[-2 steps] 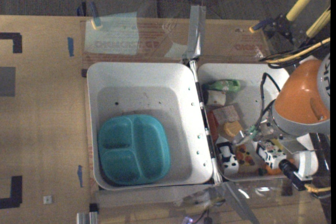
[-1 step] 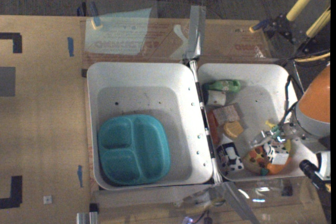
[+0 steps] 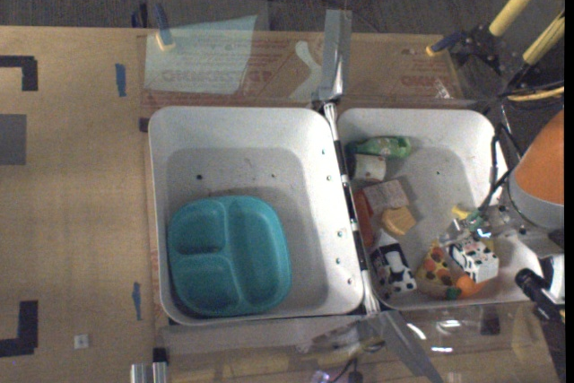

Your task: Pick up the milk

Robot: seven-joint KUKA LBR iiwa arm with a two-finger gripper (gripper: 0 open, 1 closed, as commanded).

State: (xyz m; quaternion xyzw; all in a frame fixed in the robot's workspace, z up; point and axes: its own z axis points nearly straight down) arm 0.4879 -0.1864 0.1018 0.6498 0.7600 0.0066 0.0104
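Nearest me, hard against the near wall of the right bin, lies the milk. It is a small carton with a black-and-white cow pattern, down on its side in the corner by the divider between the bins. I judge it to be a light toy or empty carton: stiff enough on its flat faces, likely to dent if squeezed hard, and smooth enough to slip. I would take it across its two long flat sides, near the middle, coming down clear of the bin wall, since the corner leaves little room on the divider side. Just beside it to the right sits a rounded, spotted, fruit-coloured toy, and next to that a white block with black spots, directly beneath the hand. I cannot tell whether the hand is released or clenched, or whether it touches that block. It hangs apart from the milk, toward the bin's right side. Farther back are a yellow wedge, a pinkish flat box, a small white cup and a glossy green bottle lying down. The left bin holds a matte teal divided plate. Both bins rest on a pale wooden surface.
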